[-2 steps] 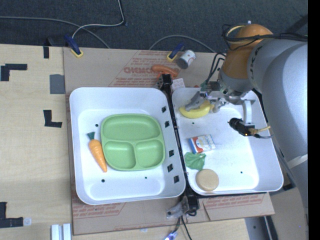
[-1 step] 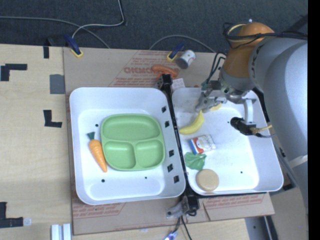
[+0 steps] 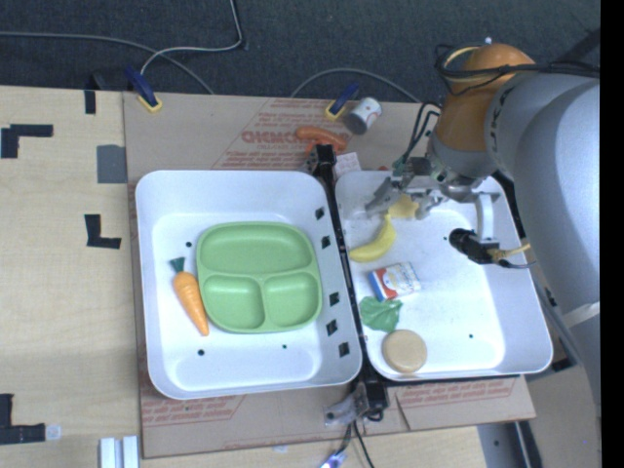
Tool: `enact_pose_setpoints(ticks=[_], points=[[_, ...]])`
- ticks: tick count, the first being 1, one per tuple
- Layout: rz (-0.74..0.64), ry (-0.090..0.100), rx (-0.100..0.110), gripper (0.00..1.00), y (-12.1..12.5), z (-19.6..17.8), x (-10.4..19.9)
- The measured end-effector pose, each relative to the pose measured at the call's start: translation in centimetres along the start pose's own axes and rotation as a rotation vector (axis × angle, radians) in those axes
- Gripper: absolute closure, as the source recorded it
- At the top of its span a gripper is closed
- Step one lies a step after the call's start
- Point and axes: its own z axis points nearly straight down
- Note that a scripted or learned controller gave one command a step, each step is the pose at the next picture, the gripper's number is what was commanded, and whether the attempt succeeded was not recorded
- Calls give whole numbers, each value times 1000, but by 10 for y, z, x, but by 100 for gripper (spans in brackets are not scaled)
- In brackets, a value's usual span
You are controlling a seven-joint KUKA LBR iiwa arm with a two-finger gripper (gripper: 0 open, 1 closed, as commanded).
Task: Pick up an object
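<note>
- The arm (image 3: 546,154) is the biggest thing here, grey with an orange band, coming in from the right and bent down over the far end of the right bin (image 3: 507,344).
- Two white bins sit side by side on a cardboard sheet (image 3: 234,135); the left bin (image 3: 156,261) holds a green divided plate (image 3: 258,276) pretty much in the middle.
- The gripper (image 3: 402,195) hangs low over the far part of the right bin, just above the banana. Honestly can't tell if its fingers are apart or together, too much clutter there.
- Banana (image 3: 375,244) lies in the right bin near the divider, nothing visibly clamped on it.
- Carrot (image 3: 190,300) is in the left bin, right beside the plate's left edge.
- Going toward the near edge in the right bin: a small red and white packet (image 3: 395,281), a green leafy thing (image 3: 380,312), then a round tan cookie-looking disc (image 3: 404,350).
</note>
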Motion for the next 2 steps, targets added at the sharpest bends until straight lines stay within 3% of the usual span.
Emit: enact_pose_setpoints(ticks=[1, 2], points=[[1, -1, 11, 0, -25, 22, 13], [0, -1, 9, 100, -24, 12, 13]])
